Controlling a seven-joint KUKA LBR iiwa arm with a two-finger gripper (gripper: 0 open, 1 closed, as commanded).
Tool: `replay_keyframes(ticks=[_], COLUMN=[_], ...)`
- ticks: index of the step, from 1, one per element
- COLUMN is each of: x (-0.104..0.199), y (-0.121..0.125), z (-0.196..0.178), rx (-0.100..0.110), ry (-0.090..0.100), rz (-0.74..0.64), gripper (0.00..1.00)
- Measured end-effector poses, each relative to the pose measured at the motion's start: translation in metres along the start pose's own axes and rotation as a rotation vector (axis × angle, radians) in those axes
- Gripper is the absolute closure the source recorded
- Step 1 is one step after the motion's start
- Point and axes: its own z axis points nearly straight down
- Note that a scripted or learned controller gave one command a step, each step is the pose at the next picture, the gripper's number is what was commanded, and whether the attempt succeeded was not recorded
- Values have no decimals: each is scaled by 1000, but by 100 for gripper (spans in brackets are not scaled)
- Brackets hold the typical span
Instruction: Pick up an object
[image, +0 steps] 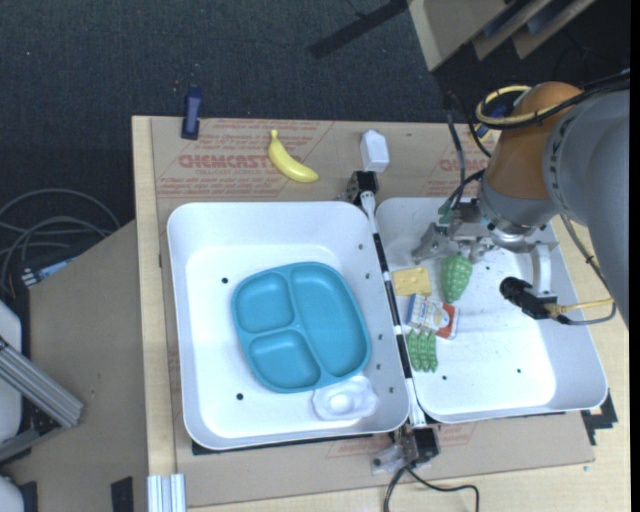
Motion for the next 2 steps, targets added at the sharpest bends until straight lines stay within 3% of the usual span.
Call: replay_keyframes(ticks=[1,2], x=[14,14], y=[-39,-38], z=[10,0], rx=[5,2], ry=[2,1], rz=[1,1], gripper=[0,100])
